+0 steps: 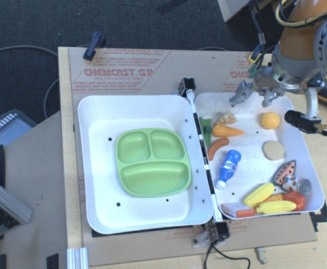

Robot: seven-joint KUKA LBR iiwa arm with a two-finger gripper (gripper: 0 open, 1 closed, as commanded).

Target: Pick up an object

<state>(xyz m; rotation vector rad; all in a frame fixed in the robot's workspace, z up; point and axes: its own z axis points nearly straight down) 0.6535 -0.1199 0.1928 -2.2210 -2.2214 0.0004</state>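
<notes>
Yellow banana (276,207) hugs right bin's (314,175) near rim.

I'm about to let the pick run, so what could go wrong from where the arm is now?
The open gripper hovers at the right bin's far rim, so a straight descent may strike the rim. The orange ball nearby could roll away from the fingers. The yellow pieces sit crowded in the near corner, so a grab there may jam.
</notes>
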